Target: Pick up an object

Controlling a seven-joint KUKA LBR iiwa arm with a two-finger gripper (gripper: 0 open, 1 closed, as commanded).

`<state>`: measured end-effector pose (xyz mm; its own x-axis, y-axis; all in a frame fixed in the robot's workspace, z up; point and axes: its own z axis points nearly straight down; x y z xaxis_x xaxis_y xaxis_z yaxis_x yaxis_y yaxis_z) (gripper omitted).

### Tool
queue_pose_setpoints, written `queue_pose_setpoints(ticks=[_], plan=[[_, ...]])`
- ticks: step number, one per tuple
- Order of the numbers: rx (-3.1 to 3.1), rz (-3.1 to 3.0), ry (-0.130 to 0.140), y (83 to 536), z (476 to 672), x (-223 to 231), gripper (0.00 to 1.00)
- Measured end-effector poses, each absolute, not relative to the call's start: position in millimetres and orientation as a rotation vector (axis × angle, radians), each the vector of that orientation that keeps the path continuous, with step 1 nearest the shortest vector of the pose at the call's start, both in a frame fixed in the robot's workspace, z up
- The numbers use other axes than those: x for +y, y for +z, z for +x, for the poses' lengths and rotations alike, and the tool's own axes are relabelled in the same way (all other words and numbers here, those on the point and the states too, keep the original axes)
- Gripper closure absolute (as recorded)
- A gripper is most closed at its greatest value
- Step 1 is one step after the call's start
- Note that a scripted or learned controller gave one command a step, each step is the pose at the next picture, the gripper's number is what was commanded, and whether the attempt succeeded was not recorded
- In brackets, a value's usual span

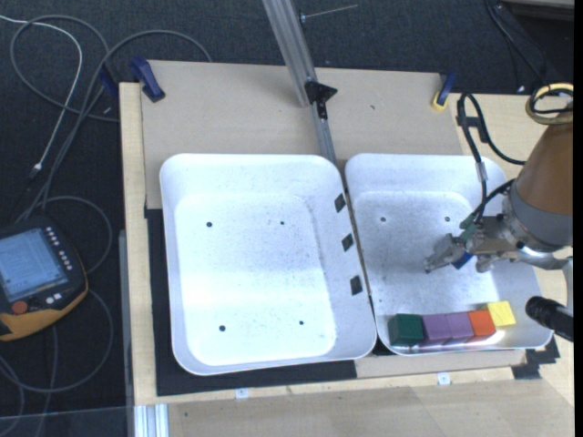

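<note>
A row of small blocks lies along the front wall of the right bin (410,194): a green block (407,328), a purple block (445,326), an orange block (481,322) and a yellow block (502,314). My gripper (441,259) hangs over the middle of the right bin, reaching in from the right, behind and above the row of blocks and apart from it. Nothing shows in its grasp.
The left bin (246,271) sits beside the right one, with black clips (347,241) along their shared edge. A slanted metal pole (290,39) rises behind the bins. Clamps (146,78) hold the board's far corners. A teach pendant (32,276) and cables lie on the floor at left.
</note>
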<state>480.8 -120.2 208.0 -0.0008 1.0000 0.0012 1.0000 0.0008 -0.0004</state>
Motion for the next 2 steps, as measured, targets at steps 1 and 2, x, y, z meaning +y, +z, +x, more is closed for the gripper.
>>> queue_pose_setpoints(ticks=[1,2], plan=[[-2.22,-2.229,0.001,211.5,495.8,-186.8,0.0],[-2.224,-2.218,0.002,95.1,567.5,-195.2,0.0]])
